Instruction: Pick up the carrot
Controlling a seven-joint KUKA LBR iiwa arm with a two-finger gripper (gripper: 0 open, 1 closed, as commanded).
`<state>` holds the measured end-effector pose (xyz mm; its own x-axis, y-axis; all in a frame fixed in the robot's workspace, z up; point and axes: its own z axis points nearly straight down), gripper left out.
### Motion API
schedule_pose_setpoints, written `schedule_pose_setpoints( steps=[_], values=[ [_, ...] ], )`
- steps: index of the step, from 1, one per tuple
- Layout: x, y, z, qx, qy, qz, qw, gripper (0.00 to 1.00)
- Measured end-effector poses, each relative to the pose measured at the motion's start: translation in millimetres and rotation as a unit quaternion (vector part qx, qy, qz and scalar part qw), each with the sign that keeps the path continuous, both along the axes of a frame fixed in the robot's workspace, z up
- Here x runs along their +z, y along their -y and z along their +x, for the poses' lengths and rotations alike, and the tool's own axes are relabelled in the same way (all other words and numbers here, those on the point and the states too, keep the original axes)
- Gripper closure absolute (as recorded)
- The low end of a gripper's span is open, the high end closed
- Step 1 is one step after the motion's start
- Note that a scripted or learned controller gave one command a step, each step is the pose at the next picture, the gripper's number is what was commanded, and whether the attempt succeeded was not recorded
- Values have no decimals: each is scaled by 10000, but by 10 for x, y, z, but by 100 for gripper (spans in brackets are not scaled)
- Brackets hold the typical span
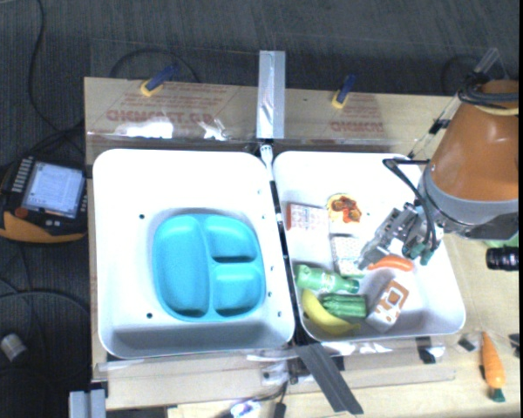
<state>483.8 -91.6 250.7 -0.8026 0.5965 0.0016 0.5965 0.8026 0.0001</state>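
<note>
- Camera view: the gripper (392, 244) hangs low in the right bin (449, 316), with the carrot (390, 264) lying just beneath its tips; whether it is wide, narrow or holding anything I cannot tell.
- Beyond the carrot, to the gripper's lower left, lie a banana (324, 316) and green packets (327, 279).
- Judged: the carrot is light, stiff and smooth, so grip across its thick middle.

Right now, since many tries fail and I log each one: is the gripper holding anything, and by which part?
Cannot be told. The gripper is at the carrot in the right bin, touching or just above its left end, but a hold is not visible.
</note>
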Motion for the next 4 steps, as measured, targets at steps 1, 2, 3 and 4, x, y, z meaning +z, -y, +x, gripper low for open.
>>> schedule_pose_setpoints(
  steps=[1,2,3,4],
  values=[
    [876,-49,8,-361,12,-6,9993,100],
    [225,-461,291,-569,-6,-5,9984,100],
    [-156,-417,492,-387,1,-9,9992,100],
    [255,-802,1056,-1680,6,-12,9858,100]
  ],
)
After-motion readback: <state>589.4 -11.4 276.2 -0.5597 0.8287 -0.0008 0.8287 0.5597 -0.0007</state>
